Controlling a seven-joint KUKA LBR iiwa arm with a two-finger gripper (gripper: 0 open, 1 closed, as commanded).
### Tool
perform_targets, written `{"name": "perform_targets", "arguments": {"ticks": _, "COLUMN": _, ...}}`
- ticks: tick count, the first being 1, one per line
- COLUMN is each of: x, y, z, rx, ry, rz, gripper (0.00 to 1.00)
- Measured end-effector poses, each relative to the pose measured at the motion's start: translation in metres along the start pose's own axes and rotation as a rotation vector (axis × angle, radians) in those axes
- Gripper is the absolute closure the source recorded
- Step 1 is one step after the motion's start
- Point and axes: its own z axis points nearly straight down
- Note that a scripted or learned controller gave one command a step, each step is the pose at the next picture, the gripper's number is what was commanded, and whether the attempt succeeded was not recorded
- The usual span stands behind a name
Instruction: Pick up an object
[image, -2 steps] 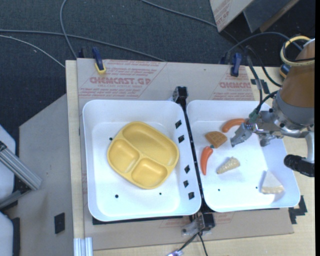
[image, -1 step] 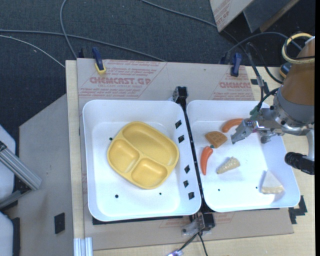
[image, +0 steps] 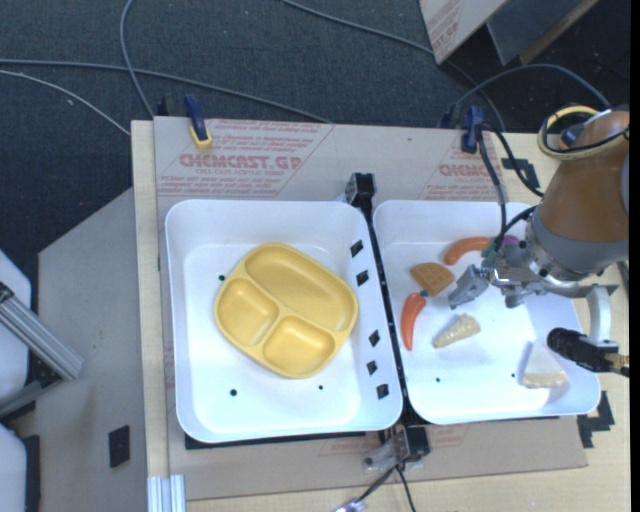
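Observation:
The right white bin (image: 480, 405) holds several toy foods. A curved orange sausage (image: 465, 248) lies at the back, and a brown waffle piece (image: 432, 277) sits just in front of it. A red chili (image: 412, 315) lies by the bin's left wall. A pale cheese wedge (image: 456, 330) is near the middle, and a pale bread slice (image: 543, 373) is at the front right. My gripper (image: 468, 290) hangs low over the bin, right of the waffle and just above the cheese wedge. Nothing is visibly held.
The left white bin (image: 190, 300) carries a yellow divided plate (image: 286, 308). A black divider with clips (image: 372, 300) runs between the bins. The arm's orange band (image: 590, 190) and grey wrist cover the right bin's far right side. A black fixture (image: 580, 347) sits at the right rim.

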Motion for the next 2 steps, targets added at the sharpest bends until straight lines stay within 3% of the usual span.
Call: {"name": "perform_targets", "arguments": {"ticks": 2, "x": -0.001, "y": -0.004, "z": 0.096, "rx": -0.001, "ry": 0.001, "rz": -0.001, "gripper": 0.00}}
